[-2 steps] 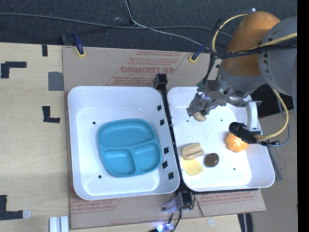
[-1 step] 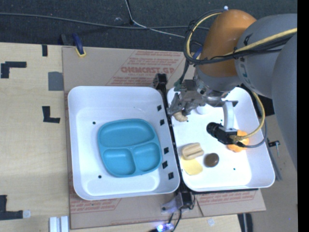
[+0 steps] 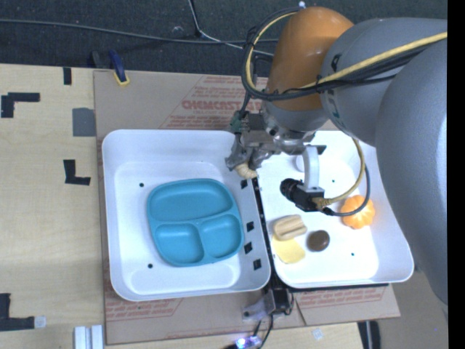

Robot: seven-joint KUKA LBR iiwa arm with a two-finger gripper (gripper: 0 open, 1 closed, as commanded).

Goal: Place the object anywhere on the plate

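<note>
The hand (image 3: 245,164) hovers at the divide between the bins, pinching a small tan object (image 3: 248,171). Transport is under way, I judge; next it must carry left over the blue compartmented plastic plate (image 3: 194,220) and release.

Bright, even overhead light; soft shadows inside the white bins (image 3: 116,195); slightly soft focus.

An orange fruit (image 3: 359,213), a bun (image 3: 288,227), a yellow slice (image 3: 290,251) and a brown disc (image 3: 317,241) lie in the right bin (image 3: 389,257).
</note>
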